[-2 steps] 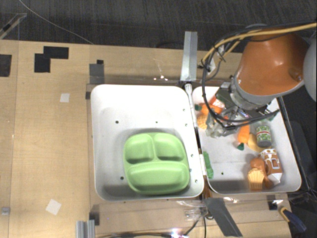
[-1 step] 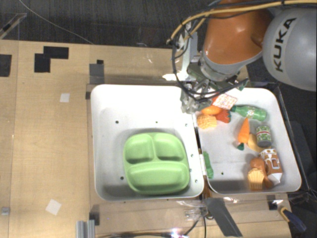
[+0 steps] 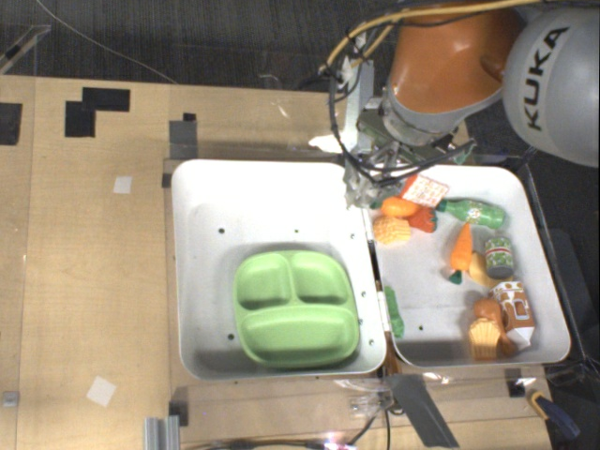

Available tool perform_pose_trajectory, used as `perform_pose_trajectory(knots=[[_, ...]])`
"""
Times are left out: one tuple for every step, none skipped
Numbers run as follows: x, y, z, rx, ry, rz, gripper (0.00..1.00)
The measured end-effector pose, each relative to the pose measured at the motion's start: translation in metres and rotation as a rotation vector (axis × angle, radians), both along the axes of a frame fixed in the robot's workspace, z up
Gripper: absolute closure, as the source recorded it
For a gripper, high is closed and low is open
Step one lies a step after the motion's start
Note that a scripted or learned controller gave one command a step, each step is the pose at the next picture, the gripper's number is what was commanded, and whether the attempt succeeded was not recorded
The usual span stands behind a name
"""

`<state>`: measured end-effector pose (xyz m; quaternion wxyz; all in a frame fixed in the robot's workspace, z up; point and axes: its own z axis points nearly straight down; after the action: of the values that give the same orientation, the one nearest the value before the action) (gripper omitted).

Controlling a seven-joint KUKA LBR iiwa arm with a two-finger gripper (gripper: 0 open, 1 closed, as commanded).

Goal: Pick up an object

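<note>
Bench [image 3: 84, 279] of pale wood w/ two white bins [image 3: 197, 251], dark carpet [image 3: 187, 26] behind; jaws' state unclear.

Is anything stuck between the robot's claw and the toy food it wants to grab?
Nothing visible. The gripper hangs at the right bin's upper left corner, with the corn and orange piece lying uncovered beside it.

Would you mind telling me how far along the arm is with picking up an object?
Nothing looks picked yet: the toy foods, such as the carrot and green bottle, lie in the right bin, and the green tray sits in the left bin. In hand: the arm's claw is at the right bin's upper left corner. Left: grasping and lifting.
</note>
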<state>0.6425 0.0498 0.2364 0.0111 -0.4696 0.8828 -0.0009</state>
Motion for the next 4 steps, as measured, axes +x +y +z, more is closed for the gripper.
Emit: perform_pose_trajectory(knots=[[0.002, 0.002, 0.013, 0.005, -0.010, -0.001, 1.00], [-0.038, -0.074, -0.039, -0.011, 0.013, 0.284, 1.00], [0.024, -0.077, 0.022, -0.011, 0.003, 0.260, 1.00], [0.025, -0.075, 0.034, -0.007, -0.005, 0.258, 1.00]])
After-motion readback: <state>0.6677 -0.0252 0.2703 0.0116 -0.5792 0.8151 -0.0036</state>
